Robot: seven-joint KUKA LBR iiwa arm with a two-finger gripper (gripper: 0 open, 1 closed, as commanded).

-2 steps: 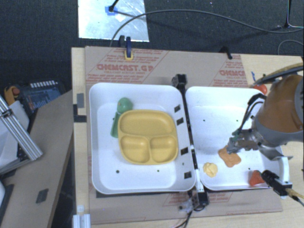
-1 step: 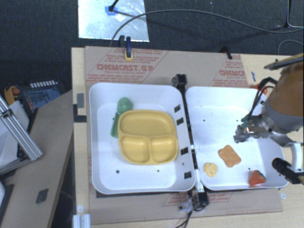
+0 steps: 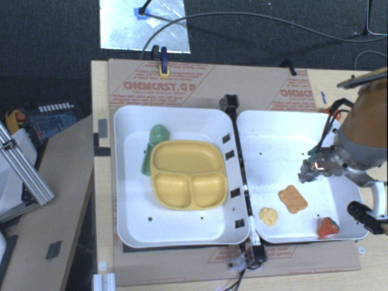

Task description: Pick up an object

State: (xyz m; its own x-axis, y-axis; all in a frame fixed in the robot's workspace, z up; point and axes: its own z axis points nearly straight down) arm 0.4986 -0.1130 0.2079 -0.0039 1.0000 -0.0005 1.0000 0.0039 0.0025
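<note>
- The likeliest object to pick, by my reading, is the flat orange piece point(image 3: 293, 199) lying on the floor of the right bin point(image 3: 273, 132); it sits apart from its neighbours, which leaves room on either side for fingers to come down.
- The hand point(image 3: 312, 170) hangs just above and to the right of that piece, over bare bin floor, with nothing seen between its fingers; whether it is released or clenched I cannot tell, as the view is too blurred there.
- A small pale yellow lump point(image 3: 268, 216) lies near the bin's front wall, and a red piece point(image 3: 328, 227) sits in the front right corner, a harder spot because the walls crowd it.
- The left bin point(image 3: 130, 223) holds a yellow divided tray point(image 3: 188, 174), which overlaps a green object point(image 3: 153, 144) at its back left edge.
- Both bins rest side by side on a cardboard sheet point(image 3: 182, 83) on the bench.
</note>
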